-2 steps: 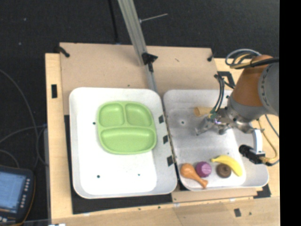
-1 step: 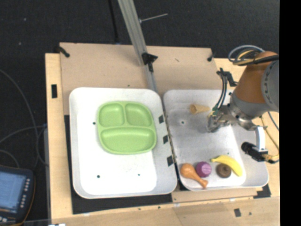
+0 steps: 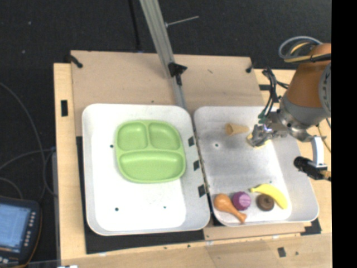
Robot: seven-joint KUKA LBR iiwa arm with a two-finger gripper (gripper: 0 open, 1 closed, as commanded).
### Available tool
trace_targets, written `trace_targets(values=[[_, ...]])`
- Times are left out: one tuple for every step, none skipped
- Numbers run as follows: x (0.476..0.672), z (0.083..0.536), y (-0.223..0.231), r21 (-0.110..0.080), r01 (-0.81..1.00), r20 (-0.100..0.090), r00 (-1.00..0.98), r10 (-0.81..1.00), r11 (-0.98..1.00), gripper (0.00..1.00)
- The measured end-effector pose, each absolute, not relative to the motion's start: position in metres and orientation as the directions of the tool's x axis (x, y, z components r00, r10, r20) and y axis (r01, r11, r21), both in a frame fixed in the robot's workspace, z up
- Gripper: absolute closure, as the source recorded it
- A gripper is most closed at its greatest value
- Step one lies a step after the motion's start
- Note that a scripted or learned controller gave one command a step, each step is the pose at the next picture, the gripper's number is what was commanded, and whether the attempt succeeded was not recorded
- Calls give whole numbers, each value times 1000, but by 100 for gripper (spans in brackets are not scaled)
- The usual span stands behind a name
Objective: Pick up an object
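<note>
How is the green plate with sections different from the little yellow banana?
The light green divided plate is far larger than the small yellow banana. The plate is broad and flat with three compartments; the banana is a slim curved piece. The plate lies alone in the left white bin; the banana lies near the front of the right white bin, beside a dark brown round piece. The gripper touches neither.

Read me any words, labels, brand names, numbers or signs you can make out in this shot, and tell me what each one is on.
No text can be read anywhere in this view.
The glowing blue screen of the handheld device at the lower left shows lines that may be text: too small and blurred to read.
The green three-compartment plastic plate, the two shallow white bins and the toy food carry no visible markings.
</note>
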State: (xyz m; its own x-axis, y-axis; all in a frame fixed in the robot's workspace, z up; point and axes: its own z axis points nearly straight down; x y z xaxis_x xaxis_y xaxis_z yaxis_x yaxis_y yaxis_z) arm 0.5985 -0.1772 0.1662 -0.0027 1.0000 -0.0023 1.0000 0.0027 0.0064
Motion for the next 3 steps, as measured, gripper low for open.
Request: trace_targets(values=[[599,230,-185,8,1000,-4,-3,1000,3,100],[600,250,-187,4,1000,-2,-5,1000,5,100],[602,259,-138,2,1000,1,-7,1000,7,100]])
